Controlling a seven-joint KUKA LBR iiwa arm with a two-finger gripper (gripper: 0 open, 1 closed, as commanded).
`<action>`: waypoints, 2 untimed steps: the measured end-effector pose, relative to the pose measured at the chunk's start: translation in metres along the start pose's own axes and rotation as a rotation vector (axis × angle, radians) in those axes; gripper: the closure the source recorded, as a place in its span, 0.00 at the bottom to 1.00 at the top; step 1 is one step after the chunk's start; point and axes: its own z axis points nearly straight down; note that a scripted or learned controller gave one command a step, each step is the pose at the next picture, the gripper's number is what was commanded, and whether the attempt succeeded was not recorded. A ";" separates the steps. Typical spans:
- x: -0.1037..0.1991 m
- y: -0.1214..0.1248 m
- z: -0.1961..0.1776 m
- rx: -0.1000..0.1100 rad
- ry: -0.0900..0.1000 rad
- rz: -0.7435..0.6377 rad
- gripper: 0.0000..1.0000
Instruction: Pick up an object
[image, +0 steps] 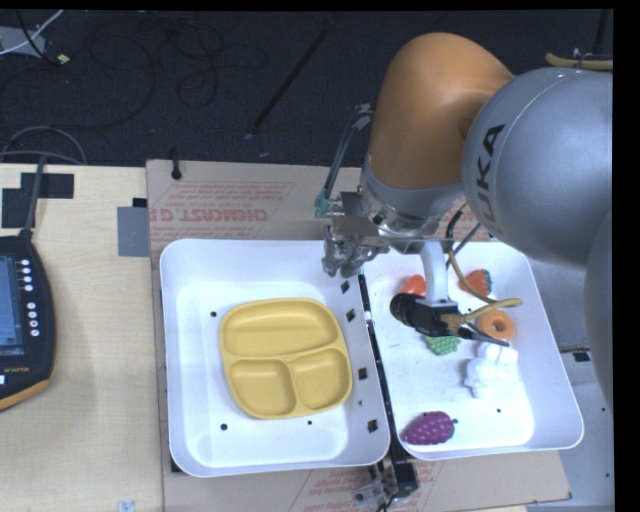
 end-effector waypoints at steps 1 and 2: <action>-0.058 -0.037 0.098 0.015 -0.007 0.015 1.00; -0.072 -0.047 -0.010 -0.009 -0.003 0.012 1.00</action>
